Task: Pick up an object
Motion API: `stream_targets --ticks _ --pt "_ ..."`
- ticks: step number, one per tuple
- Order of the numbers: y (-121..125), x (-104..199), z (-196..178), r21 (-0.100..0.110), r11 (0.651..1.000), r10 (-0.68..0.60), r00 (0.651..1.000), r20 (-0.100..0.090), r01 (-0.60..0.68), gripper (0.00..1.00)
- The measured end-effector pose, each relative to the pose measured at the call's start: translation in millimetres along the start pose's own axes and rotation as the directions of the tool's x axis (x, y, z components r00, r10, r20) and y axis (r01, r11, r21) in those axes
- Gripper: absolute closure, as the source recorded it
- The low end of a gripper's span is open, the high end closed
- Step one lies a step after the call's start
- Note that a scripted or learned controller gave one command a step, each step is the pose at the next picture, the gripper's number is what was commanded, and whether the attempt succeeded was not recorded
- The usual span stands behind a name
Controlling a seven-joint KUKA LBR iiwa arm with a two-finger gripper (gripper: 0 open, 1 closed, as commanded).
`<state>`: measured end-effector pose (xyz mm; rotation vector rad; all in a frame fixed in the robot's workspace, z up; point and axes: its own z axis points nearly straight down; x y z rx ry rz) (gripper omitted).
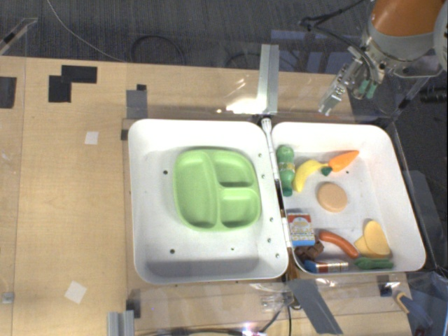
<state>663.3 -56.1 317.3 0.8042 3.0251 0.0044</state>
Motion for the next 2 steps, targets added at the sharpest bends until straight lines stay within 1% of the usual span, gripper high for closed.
stream_targets --ticks 1,2 --pt "65.2 42.1 46.4 0.001 0.996 0.092 0.996 -0.006 -0.092 1.00" --pt "64.6 38.8 31.0 -0.005 0.996 0.090 0.996 0.006 -0.090 1.00"
